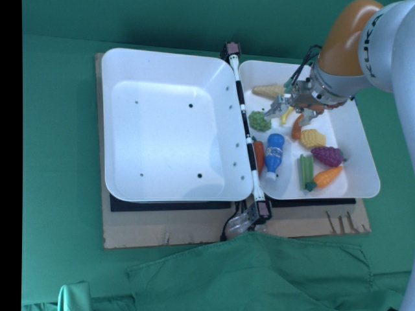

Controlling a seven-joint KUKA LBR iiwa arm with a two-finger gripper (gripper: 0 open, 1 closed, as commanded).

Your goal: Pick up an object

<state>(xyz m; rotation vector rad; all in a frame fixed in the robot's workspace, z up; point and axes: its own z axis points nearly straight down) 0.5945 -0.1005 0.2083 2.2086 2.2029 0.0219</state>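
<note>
We see the grey arm with its orange band (350, 24) reaching in from the right and ending above the right-hand shallow white bin (360, 141). Its two-finger hand (293, 111) hangs over the upper middle of that bin, with its metal fingers (275, 106) spread apart and nothing between them.

The things to pick from all lie in the right bin. A pale yellow corn cob (268, 91) sits near the top, just left of the hand. Below it, a small green broccoli-like toy (259, 120) rests close to the bin's left wall. Directly under the hand we make out a thin yellow piece (286, 115) and an orange-red chilli-shaped toy (297, 128), partly hidden by the fingers. To the lower right of these lies a yellow ridged block, like a short piece of corn (312, 138), and just below it a purple bunch of grapes (327, 155). A blue and white toy bottle (273, 153) lies along the left part of the bin, beside an orange carrot-like toy (259, 155) pressed against the left wall. Near the bottom edge a dark green stalk-shaped toy (305, 168) stands next to an orange carrot with a green tip (326, 176).

The left-hand white bin (168, 125) sits touching the right one, and a black and white rod (245, 125) runs along the seam between them. Both bins rest on a brown board (162, 225) on the green-covered surface (58, 141).
</note>
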